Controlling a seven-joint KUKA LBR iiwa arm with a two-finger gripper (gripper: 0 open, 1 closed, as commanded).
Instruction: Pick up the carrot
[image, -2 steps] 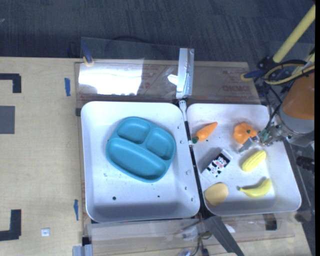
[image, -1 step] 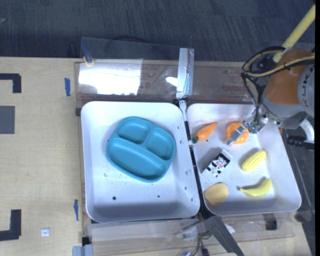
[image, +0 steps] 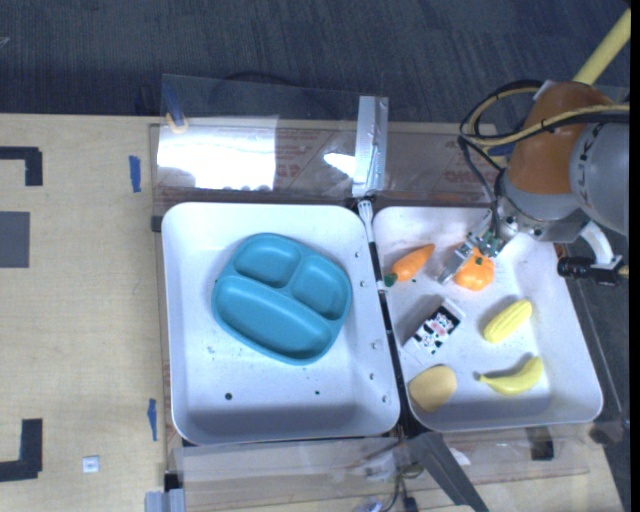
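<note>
Your gripper (image: 478, 252) sits low in the right bin (image: 575, 395), near its back wall, right over a small round orange fruit (image: 476, 275) with a green stem. You cannot tell from this slanted view whether it is open or closed, because the metal tip and the fruit blur together. The fruit lies touching or just under the tip, but nothing shows clearly between the jaws.

The carrot (image: 411, 263) you are after lies just to the left of the gripper, apart from it, in the back left part of the same bin. It rests on the bin floor, its thick end tilted up toward the gripper and its green end down near the dividing wall between the bins.

Farther toward the front of the right bin you see a small black and white item (image: 437, 329) in the middle, a yellow corn cob (image: 506, 320) to its right, a banana (image: 514, 376) near the front right, and a tan potato-like lump (image: 432, 386) at the front left.

Behind the gripper, the grey arm (image: 600, 180) with its orange band (image: 545, 150) reaches in from the right, looped with black and yellow cables.

The left bin (image: 200, 400) holds a blue divided plate (image: 282, 296), set well apart from the arm.
</note>
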